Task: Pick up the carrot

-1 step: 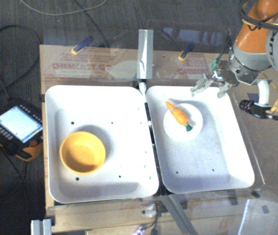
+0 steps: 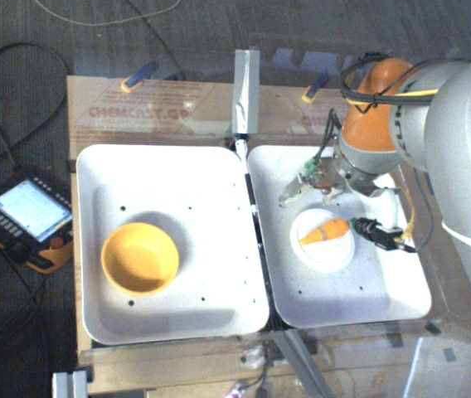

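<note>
The carrot [image 2: 326, 232] is lying on a small white plate [image 2: 322, 256] in the right bin [image 2: 368, 301], its tip pointing toward the left bin [image 2: 211, 305]. Just above that plate the gripper [image 2: 305, 182] is hovering over the bin floor, its fingers [image 2: 290, 194] spreading apart with nothing between them, and the carrot is sitting clear of them. Over in the left bin a yellow bowl [image 2: 140, 258] is sitting upright, well apart from the carrot, and a tablet [image 2: 26, 209] is glowing beyond that bin, off the tabletop [image 2: 161, 110].
</note>
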`<state>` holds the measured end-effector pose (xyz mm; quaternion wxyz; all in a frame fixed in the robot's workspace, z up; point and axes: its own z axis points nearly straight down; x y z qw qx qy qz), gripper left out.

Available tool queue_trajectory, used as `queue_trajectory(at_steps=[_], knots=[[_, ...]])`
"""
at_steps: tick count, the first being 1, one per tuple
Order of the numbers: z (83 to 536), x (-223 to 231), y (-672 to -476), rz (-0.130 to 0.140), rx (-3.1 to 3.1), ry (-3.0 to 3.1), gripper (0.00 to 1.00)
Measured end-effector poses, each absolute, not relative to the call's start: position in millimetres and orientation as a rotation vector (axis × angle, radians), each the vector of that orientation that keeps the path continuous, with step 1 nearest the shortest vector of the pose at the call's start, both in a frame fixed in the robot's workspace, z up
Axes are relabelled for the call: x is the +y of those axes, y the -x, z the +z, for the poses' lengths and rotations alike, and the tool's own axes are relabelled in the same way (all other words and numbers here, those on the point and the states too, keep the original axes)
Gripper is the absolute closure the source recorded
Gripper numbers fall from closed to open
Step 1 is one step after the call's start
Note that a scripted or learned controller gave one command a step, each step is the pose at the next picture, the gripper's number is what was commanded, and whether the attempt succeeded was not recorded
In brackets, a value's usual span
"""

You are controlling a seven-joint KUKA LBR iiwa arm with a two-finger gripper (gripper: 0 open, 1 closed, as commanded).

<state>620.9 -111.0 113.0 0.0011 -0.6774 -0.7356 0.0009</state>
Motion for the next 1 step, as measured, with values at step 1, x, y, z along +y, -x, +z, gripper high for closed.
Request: queue_trajectory(at_steps=[1], knots=[[97.7, -130.2, -555.7, 0.000, -2.649, 1.686, 0.00]])
